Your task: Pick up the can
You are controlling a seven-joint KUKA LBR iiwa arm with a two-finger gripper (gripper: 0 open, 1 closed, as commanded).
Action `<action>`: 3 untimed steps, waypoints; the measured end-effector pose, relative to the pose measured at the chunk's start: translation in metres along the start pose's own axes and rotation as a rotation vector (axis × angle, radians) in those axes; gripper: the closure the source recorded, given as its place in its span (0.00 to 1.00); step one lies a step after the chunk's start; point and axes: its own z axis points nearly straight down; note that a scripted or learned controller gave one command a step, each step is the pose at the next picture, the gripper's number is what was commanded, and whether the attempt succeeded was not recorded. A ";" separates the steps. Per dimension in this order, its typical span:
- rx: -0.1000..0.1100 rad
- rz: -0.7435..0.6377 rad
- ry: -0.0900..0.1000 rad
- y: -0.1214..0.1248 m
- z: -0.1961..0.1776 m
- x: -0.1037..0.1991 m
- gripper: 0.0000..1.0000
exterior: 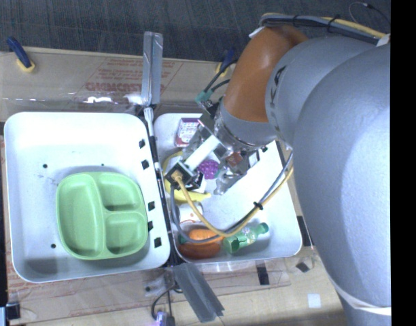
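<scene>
**A:** The can [188,132], if I'm reading that pink-labelled shape right (it's small and half in shadow), sits beyond the green plate [102,212] and to its right. It's just across the dividing wall, tucked in the far corner of the right bin [289,246].

**B:** And the gripper [225,176] hangs further right of the plate than the can does, a touch nearer us, low over the bin's middle. There's a small purple thing [209,167] just beside it.

**A:** Open or closed?

**B:** Can't tell, the wrist covers the working end. I see nothing held in it either.

**A:** So the grasp isn't made yet, I'd say. What does it take?

**B:** Slide toward the far corner, centre over the can, then come straight down. There are walls on two sides there, so I'd close along the wall rather than into it.

**A:** Any clutter?

**B:** A green bottle [249,238] and an orange-brown thing [200,242] lie right of the plate's near end, well apart from the can. Only the purple piece looks worth avoiding.
</scene>
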 end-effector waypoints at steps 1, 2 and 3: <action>0.001 0.249 -0.003 0.013 0.077 -0.066 0.00; 0.002 0.343 -0.001 0.116 0.177 0.002 0.00; -0.001 0.314 0.003 0.113 0.074 0.072 0.00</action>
